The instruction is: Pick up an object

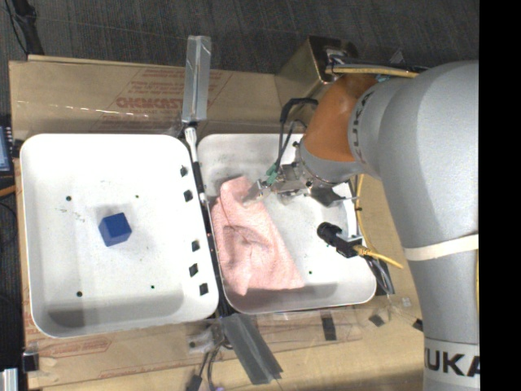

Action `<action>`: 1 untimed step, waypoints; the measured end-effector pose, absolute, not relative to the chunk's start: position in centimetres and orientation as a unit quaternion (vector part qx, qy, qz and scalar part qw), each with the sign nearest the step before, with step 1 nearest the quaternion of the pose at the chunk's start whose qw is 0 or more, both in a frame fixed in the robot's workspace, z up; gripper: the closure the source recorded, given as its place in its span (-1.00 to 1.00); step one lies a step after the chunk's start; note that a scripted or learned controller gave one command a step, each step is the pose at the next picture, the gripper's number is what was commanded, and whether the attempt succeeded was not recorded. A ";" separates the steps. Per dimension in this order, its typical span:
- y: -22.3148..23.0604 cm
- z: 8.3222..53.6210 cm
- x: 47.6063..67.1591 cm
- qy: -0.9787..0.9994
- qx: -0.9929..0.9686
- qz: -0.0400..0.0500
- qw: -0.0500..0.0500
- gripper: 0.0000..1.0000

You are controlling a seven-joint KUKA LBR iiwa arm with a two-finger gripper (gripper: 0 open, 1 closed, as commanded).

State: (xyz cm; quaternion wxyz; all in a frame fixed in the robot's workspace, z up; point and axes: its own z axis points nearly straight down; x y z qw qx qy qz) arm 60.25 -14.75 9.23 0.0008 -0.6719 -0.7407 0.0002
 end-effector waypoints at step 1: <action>-9.2 9.3 61.8 -0.789 -0.614 0.000 0.000 -1.00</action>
